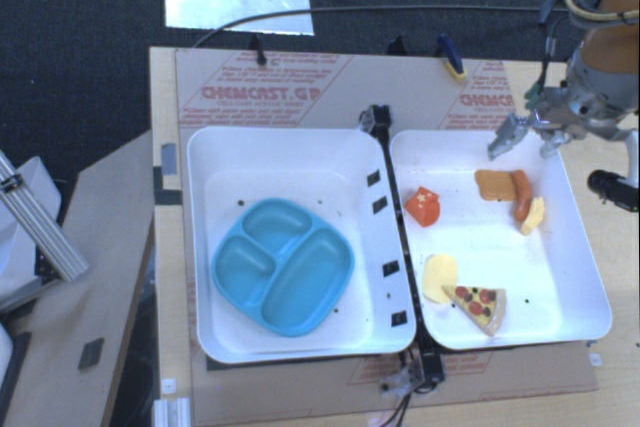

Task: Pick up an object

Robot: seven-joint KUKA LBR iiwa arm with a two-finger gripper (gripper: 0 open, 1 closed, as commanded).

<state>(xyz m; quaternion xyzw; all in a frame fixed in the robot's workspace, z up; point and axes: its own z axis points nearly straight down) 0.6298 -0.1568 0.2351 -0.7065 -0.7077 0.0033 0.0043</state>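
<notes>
- Two white bins side by side on bench; landmark = black divider strip (pixel 392 215) between them.
- Left of divider: left bin (pixel 215 155) with blue compartment tray (pixel 283 265), flat on floor, slightly rotated.
- Right of divider: right bin (pixel 585 290) with toy food.
- Red-orange chunk (pixel 423 206) just beside divider, mid-height of bin.
- Yellow disc (pixel 439 277) near divider, lower part of bin; pizza slice (pixel 478 305) touching disc on side away from divider.
- Farther from divider, upper part of bin: orange-brown piece (pixel 493 185), sausage-like red piece (pixel 522 195) touching it, pale yellow wedge (pixel 533 215) at sausage's lower end.
- Gripper (pixel 526 143) well right of divider, over right bin's far rim, above orange-brown piece; apart from it.
- Claw spread, two fingers pointing down with gap, nothing between them.
- Grey wrist with orange band up at right edge, cables looped above.
- Beyond bins, far side of divider: cardboard sheet with red print (pixel 262 80), blue clamp (pixel 450 55).
</notes>
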